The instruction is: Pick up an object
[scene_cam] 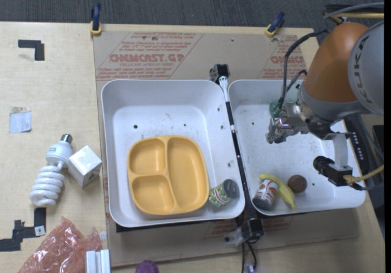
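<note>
Right, nearest me along the front of the right bin I see a small can lying against a banana, with a brown round fruit just beside them. In the front corner of the left bin a dark-topped jar touches the edge of a yellow divided plate. Further back, my gripper hangs over the middle of the right bin, well apart from the three objects, and I cannot tell how its jaws stand, since the wrist blocks them
</note>
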### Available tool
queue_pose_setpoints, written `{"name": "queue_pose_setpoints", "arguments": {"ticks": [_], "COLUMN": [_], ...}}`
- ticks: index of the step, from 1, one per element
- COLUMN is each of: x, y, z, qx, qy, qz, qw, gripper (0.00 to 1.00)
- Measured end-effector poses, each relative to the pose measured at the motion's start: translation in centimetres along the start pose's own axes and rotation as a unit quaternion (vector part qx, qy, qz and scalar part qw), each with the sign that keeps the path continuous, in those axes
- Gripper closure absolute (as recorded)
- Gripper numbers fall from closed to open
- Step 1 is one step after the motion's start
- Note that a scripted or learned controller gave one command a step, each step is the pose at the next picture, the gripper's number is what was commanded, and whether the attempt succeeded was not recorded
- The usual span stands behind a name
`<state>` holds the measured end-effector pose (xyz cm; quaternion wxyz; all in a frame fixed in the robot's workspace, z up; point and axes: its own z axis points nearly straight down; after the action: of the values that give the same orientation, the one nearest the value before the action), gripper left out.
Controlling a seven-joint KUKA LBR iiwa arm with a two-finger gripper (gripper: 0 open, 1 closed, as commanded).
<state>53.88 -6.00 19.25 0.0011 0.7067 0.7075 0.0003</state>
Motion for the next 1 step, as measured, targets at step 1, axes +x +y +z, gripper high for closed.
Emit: {"name": "queue_pose_setpoints", "arguments": {"ticks": [1], "x": [0.00], "y": [-0.01], "z": [0.00], "qx": [0.000], "qy": [0.000], "qz": [0.000], "qw": [1.0000], "gripper": [0.00]}}
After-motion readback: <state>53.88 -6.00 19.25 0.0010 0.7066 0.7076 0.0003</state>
